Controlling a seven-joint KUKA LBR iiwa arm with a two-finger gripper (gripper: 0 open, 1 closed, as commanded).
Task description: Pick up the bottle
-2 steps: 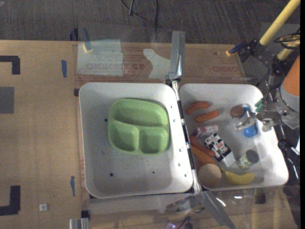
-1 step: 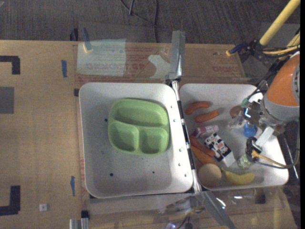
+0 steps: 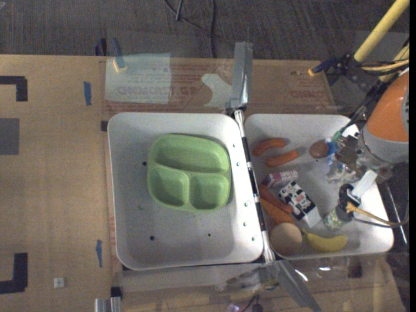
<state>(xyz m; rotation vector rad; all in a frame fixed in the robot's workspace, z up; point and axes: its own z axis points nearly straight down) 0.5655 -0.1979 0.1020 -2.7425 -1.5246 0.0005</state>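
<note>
The right bin (image 3: pixel 364 242) is crowded: sausages (image 3: pixel 275 151) at ten o'clock, a carton (image 3: pixel 297 199), carrot (image 3: pixel 278 208), egg (image 3: pixel 286 238) and banana (image 3: pixel 326 242) toward six. What may be the bottle (image 3: pixel 333 220) sits just beside the banana. Open floor lies at twelve.

This is a robotics lab or test cell rather than a home: a plain brown bench (image 3: pixel 52 194) carries two shallow white bins (image 3: pixel 123 239) bolted side by side, with black corner marks and strips of blue tape (image 3: pixel 87 93) stuck on its surface. Beyond the bench lies grey carpet with loose black cables (image 3: pixel 188 2) trailing across it, and a yellow pole (image 3: pixel 383 25) with wiring stands at the upper right. A grey arm with an orange band (image 3: pixel 393 119) reaches over toy food and a green divided plate (image 3: pixel 190 172), props for trials.
</note>
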